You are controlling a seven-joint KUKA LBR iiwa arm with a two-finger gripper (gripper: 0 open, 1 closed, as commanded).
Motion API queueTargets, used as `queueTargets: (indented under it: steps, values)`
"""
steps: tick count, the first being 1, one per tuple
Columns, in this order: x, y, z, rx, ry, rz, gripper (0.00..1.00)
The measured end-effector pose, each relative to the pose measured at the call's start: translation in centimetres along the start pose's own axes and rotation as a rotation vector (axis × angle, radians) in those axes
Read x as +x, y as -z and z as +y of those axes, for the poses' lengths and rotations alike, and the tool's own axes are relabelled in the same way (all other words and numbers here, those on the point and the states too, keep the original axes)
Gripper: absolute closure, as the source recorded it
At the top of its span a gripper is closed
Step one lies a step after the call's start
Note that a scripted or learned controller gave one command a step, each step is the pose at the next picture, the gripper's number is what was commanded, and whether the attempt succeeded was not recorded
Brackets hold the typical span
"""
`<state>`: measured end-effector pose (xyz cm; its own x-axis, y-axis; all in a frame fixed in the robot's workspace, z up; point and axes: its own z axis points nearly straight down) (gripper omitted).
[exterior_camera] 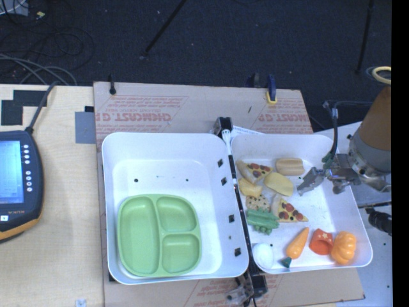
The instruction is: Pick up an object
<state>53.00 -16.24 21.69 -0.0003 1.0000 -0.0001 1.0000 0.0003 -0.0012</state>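
I log the pick as not yet made: tool (309, 180) hovers at the right bin's (358, 204) three o'clock, fingers apart and gripping nothing, toy food (275, 190) all lying loose.

Robot lab, teach pendant (16, 183), floor cables (38, 40), bench bins (166, 152)

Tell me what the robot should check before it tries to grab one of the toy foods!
1. Gripper is over the right bin: ok, it hangs above the bin's upper middle.
2. Something to grab is close: ok, the yellow cheese wedge lies just to its left.
3. Gripper is holding nothing: ok, no food shows between its fingers.
4. Fingers open wide enough: cannot tell, they are too small and blurry.
5. Target has room around it: not ok, the cheese touches the pizza slice and sits close to the bread roll.
6. Green divided plate is out of the way: ok, it sits in the left bin.
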Motion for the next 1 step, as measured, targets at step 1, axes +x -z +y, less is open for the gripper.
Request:
queueTargets:
  steps: [1]
  values:
    - [2.39,-13.43,-2.67,0.002,0.0,0.003,0.0]
